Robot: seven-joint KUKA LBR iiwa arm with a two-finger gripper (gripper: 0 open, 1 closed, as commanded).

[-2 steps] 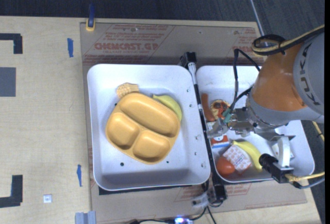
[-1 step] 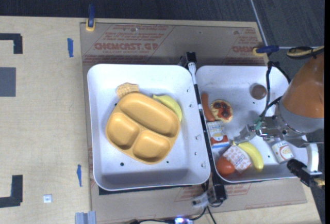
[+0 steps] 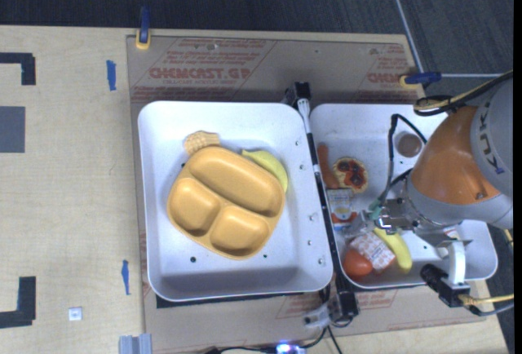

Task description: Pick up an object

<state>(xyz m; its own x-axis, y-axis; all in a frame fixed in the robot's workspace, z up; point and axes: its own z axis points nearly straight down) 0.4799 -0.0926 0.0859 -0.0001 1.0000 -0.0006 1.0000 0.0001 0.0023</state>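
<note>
While the end effector [image 3: 390, 222] hovers, the banana [image 3: 399, 249] lies beneath.

Two bins sit side by side on the desk [image 3: 65, 181]. The left bin [image 3: 163, 132] holds a big tray [image 3: 224, 201]. The right bin [image 3: 359, 120] holds a banana [image 3: 397, 246], a tomato [image 3: 356, 263] and a small pizza [image 3: 351, 173].

Mustard-yellow tray [image 3: 226, 201], yellow banana [image 3: 397, 246], red tomato [image 3: 357, 263], white bins [image 3: 155, 181], orange-banded grey arm [image 3: 457, 169]
</note>
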